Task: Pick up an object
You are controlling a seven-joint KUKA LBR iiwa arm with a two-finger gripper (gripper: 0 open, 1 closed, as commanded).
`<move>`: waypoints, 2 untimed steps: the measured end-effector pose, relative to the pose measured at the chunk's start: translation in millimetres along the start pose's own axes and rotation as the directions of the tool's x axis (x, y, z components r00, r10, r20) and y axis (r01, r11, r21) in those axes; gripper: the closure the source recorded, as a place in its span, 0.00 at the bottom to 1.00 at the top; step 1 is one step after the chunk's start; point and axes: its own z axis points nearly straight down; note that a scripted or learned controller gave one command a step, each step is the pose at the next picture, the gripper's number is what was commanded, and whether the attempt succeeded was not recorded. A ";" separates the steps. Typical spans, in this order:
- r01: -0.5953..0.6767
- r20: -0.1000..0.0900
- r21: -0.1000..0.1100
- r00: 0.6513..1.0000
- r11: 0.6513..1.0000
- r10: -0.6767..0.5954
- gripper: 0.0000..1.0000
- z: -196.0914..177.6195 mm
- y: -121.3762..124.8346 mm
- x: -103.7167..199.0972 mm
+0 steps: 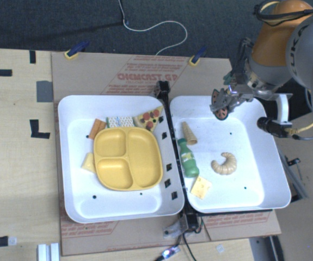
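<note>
Jaws [220,112] are hovering above the right bin's [265,192] far edge, their spread unreadable. Nearer the camera, the croissant [225,163] is lying in this bin; probably light, rigid toy plastic, it is best pinched across its thick middle.

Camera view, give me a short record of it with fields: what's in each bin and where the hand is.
left bin: yellow divided plate lying over small toy food pieces
right bin: croissant, green bottle, cone, cheese slice
hand: over the right bin's far edge, nothing visibly held
bottle and cone: along the right bin's left side
</note>
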 end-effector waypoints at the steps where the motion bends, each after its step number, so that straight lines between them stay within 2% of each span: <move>1: 0.000 -0.001 0.001 1.000 1.000 0.000 1.00 -10.2 -33.1 44.2; 2: -0.001 0.001 0.003 1.000 1.000 0.001 1.00 2.5 -60.9 85.4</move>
